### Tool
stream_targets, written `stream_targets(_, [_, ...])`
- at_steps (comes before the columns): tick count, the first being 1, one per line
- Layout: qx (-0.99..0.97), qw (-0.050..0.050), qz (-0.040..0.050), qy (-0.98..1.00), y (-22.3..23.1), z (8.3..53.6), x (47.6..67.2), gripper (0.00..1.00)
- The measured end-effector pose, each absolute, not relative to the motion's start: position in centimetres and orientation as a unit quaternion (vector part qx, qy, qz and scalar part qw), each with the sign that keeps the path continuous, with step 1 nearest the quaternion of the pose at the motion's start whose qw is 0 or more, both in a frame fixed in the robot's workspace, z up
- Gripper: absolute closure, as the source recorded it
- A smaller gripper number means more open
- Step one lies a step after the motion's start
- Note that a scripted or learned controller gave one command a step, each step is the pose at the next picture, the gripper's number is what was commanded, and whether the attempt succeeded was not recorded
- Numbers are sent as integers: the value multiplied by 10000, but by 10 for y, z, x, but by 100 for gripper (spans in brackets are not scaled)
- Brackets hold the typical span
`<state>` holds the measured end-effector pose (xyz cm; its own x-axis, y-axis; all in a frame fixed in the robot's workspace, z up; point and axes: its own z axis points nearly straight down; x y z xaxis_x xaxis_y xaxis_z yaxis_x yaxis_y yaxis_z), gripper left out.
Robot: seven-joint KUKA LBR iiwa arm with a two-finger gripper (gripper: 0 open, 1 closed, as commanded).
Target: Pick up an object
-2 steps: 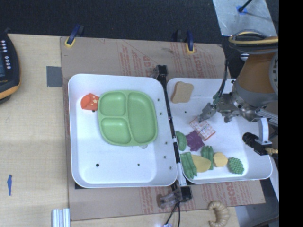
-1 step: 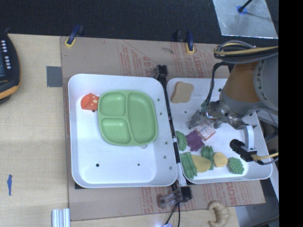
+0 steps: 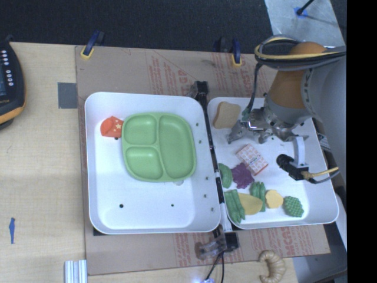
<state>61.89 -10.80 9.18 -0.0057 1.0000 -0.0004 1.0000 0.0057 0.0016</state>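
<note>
**Pincer low over the right bin, nothing seen in its hold**

Findings. The pincer [image 3: 250, 130] hangs just beyond the patterned box [image 3: 251, 158], on the box's far side, low over the floor of the right bin [image 3: 312, 187]. Whether it is open or closed cannot be told from this angle, and nothing is seen held in it. No object has been lifted. The likeliest candidates are the box itself and the bread slice [image 3: 225, 114], which lies beyond the box and to its left, close to the pincer.

Other contents. A purple bunch of grapes [image 3: 241, 174] sits just beside the box at its near-left corner. Further to the near side of the box, green and yellow toy foods [image 3: 274, 199] lie packed together. Well to the left of the box, the left bin [image 3: 147, 208] holds a green divided plate [image 3: 159, 146] and a small red item [image 3: 111, 127].

Risks, as judged:
- The pincer stands between bread and box, over neither. Closing here would likely catch only air.
- The box lies flat. A descent onto it could press it down or slide it against the grapes rather than grip it.
- The bread lies near the bin wall, so a reach there may push it into the corner or catch the wall.
- Among the packed foods, two pieces could be nudged or pinched together.
</note>
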Motion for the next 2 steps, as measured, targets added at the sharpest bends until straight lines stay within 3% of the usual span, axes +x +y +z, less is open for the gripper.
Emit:
stream_targets(1, [7051,8,5,7091,-103,93,658,0])
stream_targets(2, [7046,32,30,7096,-87,200,646,0])
